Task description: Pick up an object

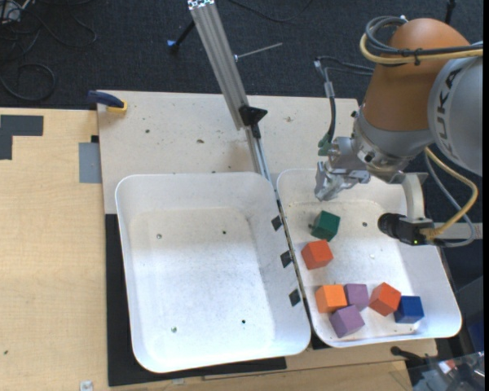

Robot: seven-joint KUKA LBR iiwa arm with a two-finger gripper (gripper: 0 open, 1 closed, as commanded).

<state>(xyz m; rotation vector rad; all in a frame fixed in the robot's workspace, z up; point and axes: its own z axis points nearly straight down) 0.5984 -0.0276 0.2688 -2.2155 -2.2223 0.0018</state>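
Note:
My gripper (329, 189) hangs over the back of the right bin (440, 300), its fingers pointing down with nothing between them. A green cube (326, 225) lies just below and in front of the fingertips, apart from them. An orange-red cube (316, 254) sits a little nearer the front. Along the bin's front lie an orange cube (332, 297), two purple cubes (347, 320) (357, 294), a red cube (385, 298) and a blue cube (409, 309).
The left bin (204, 275) stands beside the right one, with a divider and black clips between them. A slanted metal rail (226, 68) rises behind the bins. A black cylindrical part (399, 226) of the arm hangs over the right bin's right side.

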